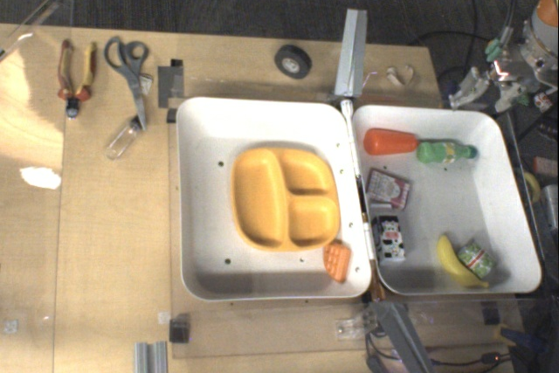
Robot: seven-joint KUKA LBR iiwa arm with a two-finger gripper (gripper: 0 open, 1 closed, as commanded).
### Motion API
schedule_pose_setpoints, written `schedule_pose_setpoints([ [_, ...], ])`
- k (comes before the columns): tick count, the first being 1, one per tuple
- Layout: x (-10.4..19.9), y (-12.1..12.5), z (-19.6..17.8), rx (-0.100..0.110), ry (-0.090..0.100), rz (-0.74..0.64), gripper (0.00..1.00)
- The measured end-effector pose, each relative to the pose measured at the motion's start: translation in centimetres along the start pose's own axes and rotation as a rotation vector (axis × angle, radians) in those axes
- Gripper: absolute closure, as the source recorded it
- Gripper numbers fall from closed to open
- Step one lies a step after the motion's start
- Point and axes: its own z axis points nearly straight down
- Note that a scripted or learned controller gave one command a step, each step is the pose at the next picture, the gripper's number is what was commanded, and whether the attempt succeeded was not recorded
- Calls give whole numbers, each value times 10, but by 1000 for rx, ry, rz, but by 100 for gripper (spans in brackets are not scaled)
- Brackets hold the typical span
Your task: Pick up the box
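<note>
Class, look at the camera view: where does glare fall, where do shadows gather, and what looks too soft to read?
Camera view: bright glare washes the bench's left edge; soft shadow pools along the near wall of the left bin and of the right bin; print on the small box is too blurred to read; the gripper at the top right is indistinct.

One fixed camera hangs above the bench [87, 214], looking down at a slant from some height. Both white bins [201, 188] fit inside its frame, and dark floor shows toward twelve o'clock.
</note>
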Motion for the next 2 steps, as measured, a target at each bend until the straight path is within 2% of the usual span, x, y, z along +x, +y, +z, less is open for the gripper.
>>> schedule_pose_setpoints([
  [1, 64, -64, 80, 0, 1, 83, 0],
  [2, 94, -68, 157, -15, -1, 182, 0],
])
